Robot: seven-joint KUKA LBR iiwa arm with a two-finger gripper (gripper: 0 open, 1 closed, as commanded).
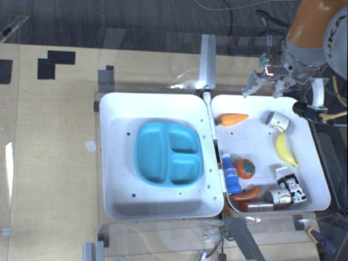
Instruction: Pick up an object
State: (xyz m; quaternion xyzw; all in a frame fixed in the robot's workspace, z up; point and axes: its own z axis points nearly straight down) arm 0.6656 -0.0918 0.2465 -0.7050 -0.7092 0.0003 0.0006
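Camera view shows the gripper (265, 86) above the far rim of the right bin (318, 162), its two fingers spread apart and holding nothing. Below it the carrot (232, 119) lies near the divider, the banana (286, 150) mid-bin with free floor around it. Along the near wall a sausage (246, 193), a blue bottle (230, 174) and a small carton (290, 187) crowd together. The arm (318, 20) is cut off at the top.

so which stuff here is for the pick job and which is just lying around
For the job:
gripper
carrot
banana
tomato
blue bottle
sausage
right bin

Lying about:
blue tray
left bin
cable
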